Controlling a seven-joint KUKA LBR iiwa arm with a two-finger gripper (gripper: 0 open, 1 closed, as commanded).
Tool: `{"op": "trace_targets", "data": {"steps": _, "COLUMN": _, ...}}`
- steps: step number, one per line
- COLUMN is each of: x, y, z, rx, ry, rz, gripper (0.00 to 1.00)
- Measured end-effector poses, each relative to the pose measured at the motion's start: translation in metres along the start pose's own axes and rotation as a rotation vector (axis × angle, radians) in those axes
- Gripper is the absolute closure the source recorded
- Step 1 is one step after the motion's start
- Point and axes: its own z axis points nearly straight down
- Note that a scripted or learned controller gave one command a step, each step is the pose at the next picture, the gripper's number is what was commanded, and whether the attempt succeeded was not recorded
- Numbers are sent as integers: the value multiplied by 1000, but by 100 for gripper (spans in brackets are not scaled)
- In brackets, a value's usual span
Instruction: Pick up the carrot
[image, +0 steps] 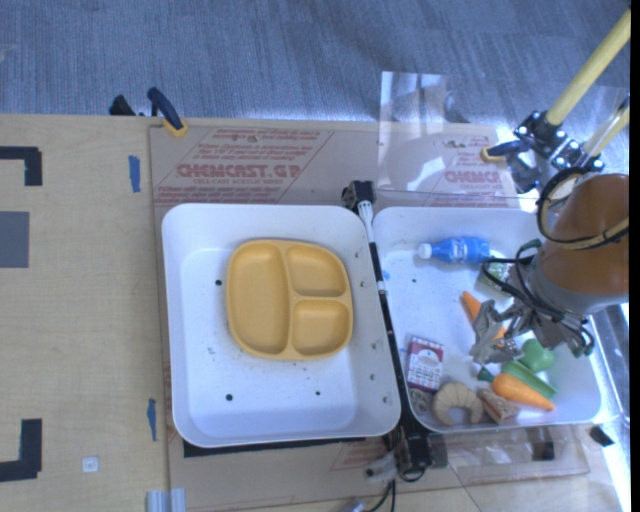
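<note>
The hand (490, 338) hangs low in the right bin (585, 405), beside the carrot (523, 390).

A robotics lab is suggested by a cardboard-covered table (80, 300), taped markers (134, 172), clamps (165, 108) and two white bins (190, 330).

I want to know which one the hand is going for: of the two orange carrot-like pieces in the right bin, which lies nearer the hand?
The small orange piece just left of the hand. The larger carrot, with green beside it, lies lower right, toward the bin's front.
</note>
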Motion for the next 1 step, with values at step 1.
{"op": "trace_targets", "data": {"steps": 1, "x": -37, "y": 96, "z": -82, "rx": -6, "ry": -2, "rz": -45, "gripper": 100}}
